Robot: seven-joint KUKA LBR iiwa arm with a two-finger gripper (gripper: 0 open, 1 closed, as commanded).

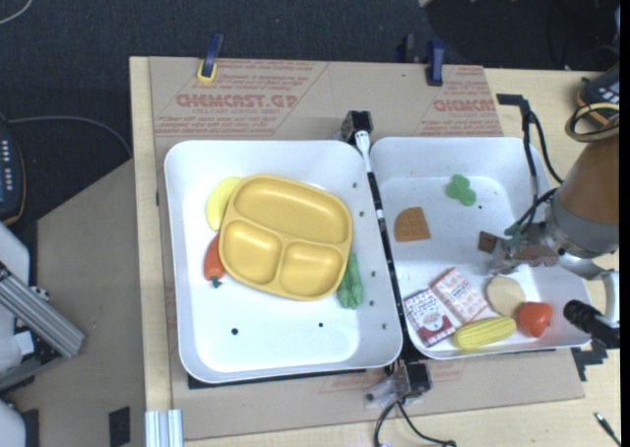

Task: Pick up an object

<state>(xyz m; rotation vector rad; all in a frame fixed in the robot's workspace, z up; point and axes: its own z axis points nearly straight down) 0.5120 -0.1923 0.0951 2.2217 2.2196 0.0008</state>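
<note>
While the arm (596, 194) reaches in over the right bin (433, 155), its gripper (514, 253) sits low near that bin's right side, dark fingers pointing left; how far they're open I can't tell, and nothing shows between them. Closest things to it: a small brown block (487, 240) just left of the gripper, and a pale tan round slice (505, 294), potato-like, just below it. Other bits in the right bin: red tomato (535, 318) at the lower right beside the slice, yellow corn cob (482, 333) lying along the front wall, two red-and-white packets (443, 302) left of the slice, one tilted over the other, orange-brown toast piece (411, 224) near the bin's left wall, green leafy piece (459, 189) toward the back. Left bin (187, 238) holds a yellow three-compartment tray (285, 235), turned at a slant. Yellow banana-like piece (220, 199) pokes out at the tray's upper left, red-orange pepper (214, 262) at its left edge, green veg (350, 283) at its right edge. Both bins sit on a cardboard sheet (246, 95) with red print.
</note>
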